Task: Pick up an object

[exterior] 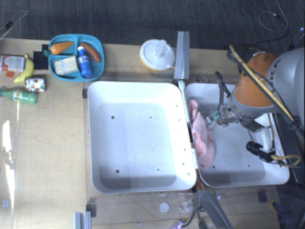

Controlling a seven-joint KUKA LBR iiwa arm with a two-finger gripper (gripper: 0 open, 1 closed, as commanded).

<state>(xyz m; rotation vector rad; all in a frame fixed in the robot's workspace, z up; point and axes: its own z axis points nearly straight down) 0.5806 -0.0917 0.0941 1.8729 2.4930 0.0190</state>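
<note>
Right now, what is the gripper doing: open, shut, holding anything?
Gripper: over the right bin, beside the pink cloth; open or shut cannot be told, and no hold on the cloth shows.

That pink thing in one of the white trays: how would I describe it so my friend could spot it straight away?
Find the two white bins side by side and take the right bin, the one the grey and orange arm reaches over. Along its left wall lies a pink cloth, crumpled into a long, soft strip. It is the only pink, floppy thing there; the left bin beside it shows bare white floor.
</note>
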